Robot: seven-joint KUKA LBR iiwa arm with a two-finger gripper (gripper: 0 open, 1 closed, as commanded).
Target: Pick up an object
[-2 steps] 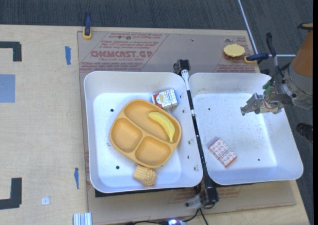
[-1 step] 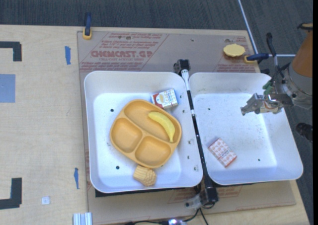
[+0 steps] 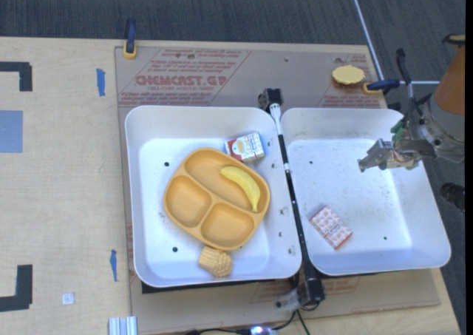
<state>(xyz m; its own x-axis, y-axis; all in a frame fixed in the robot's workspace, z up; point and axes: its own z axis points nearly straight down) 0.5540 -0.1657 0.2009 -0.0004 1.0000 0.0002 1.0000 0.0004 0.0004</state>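
In the left bin (image 3: 148, 141) lies an orange divided plate (image 3: 199, 204) with a yellow banana (image 3: 244, 185) across its right side. A small red and white carton (image 3: 246, 147) stands just behind the plate, and a yellow corn-like piece (image 3: 215, 260) lies in front of it. The right bin (image 3: 414, 222) holds a small pink patterned packet (image 3: 330, 226) near its front left. My gripper (image 3: 378, 159) hangs over the right bin's back right part, well away from the packet, with nothing seen between its fingers.
A yellow disc (image 3: 348, 75) and a blue clamp (image 3: 380, 86) sit on the board behind the right bin. A black divider bar (image 3: 284, 171) runs between the bins. A thin white cable (image 3: 362, 12) slants down from the top.
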